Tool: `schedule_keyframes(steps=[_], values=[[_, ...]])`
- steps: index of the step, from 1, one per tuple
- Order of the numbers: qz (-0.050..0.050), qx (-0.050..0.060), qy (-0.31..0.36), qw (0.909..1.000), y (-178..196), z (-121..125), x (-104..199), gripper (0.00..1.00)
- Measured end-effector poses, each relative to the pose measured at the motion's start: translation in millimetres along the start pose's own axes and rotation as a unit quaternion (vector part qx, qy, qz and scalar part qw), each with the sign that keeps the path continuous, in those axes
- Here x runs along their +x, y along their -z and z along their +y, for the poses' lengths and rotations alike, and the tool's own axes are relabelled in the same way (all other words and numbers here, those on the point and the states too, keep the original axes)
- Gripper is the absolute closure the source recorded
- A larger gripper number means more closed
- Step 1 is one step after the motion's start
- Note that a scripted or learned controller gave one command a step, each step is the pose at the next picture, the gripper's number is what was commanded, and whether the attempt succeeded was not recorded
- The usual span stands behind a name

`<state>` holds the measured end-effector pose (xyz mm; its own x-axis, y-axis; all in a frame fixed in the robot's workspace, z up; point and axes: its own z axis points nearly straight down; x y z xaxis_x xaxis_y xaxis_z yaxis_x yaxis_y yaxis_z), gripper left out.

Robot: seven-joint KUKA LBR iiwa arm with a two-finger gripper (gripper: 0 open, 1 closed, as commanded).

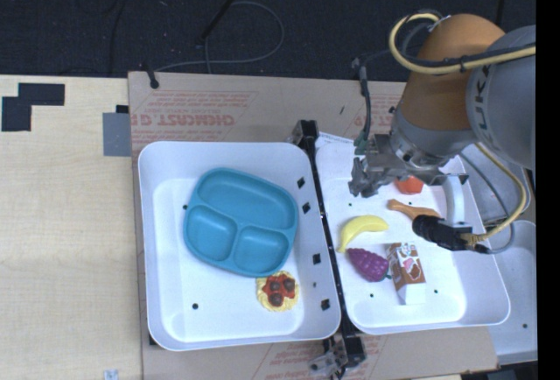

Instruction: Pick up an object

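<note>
From above, the desk (70, 221) carries two shallow white bins side by side. The left bin (166, 317) holds a blue divided plate (241, 221) near its middle, and at the plate's 5 o'clock, just beside its edge, lies a small toy pizza (278, 290) with red topping. The grey arm with its orange band (451, 76) reaches in from 3 o'clock and hangs over the upper part of the right bin (481, 304). Its pincer (367, 177) points down near the bin's 11 o'clock corner; whether it is released or clenched cannot be told, and nothing shows between its tips. At the pincer's 6 o'clock lies a yellow banana (360, 229), apart from it. Just below the banana sit purple grapes (368, 263), with a small carton (408, 273) touching them at 3 o'clock. An orange-red piece (409, 186) lies just right of the pincer.
</note>
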<state>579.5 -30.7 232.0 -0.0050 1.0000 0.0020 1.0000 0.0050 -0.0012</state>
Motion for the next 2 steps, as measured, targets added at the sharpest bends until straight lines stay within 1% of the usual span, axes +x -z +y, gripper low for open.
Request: schedule_keyframes(steps=[1, 2], values=[[0.000, 0.002, -0.001, 1.0000, -8, 0, 45, 1.00], [0.000, 0.001, 0.000, 1.0000, -4, -2, 93, 1.00]])
